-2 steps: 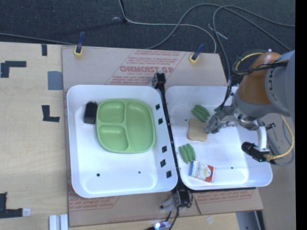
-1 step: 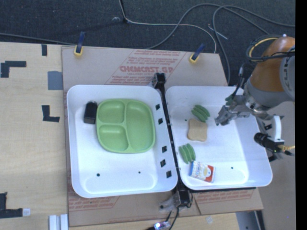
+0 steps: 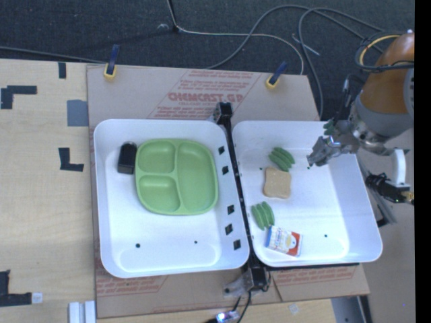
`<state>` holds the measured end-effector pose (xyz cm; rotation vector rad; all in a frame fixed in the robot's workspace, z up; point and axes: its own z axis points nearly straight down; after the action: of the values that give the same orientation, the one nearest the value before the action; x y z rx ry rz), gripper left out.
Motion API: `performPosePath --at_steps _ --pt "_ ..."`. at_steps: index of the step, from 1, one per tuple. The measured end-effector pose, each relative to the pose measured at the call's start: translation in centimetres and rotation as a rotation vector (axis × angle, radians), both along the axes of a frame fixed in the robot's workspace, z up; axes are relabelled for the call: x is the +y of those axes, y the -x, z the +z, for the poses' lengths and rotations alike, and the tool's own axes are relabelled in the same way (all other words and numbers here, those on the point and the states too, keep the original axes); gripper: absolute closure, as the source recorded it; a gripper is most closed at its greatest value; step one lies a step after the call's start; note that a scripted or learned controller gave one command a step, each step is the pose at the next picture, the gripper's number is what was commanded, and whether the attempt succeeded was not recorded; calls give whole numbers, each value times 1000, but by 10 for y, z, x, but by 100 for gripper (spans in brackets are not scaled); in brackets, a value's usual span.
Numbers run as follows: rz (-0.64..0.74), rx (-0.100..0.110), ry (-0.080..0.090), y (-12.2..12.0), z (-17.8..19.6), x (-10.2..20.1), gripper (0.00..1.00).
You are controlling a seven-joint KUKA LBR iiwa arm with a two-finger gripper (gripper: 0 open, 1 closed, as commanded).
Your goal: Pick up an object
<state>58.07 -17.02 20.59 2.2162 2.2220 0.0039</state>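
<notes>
All my pick-up things lie flat around the tan bread slice [image 3: 277, 183] in my right bin [image 3: 337, 200]. A green pea pod [image 3: 282, 158] sits just above it. Another green pod [image 3: 262, 214] lies just below it, to the left. A small white carton [image 3: 283, 241] lies below it.
</notes>
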Motion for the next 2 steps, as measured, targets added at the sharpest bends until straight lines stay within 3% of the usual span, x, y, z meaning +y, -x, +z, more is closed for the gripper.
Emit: performPosePath --at_steps 1,2 --pt "-1 -2 1 -5 61 -6 100" --pt "2 4 -1 0 60 42 100"
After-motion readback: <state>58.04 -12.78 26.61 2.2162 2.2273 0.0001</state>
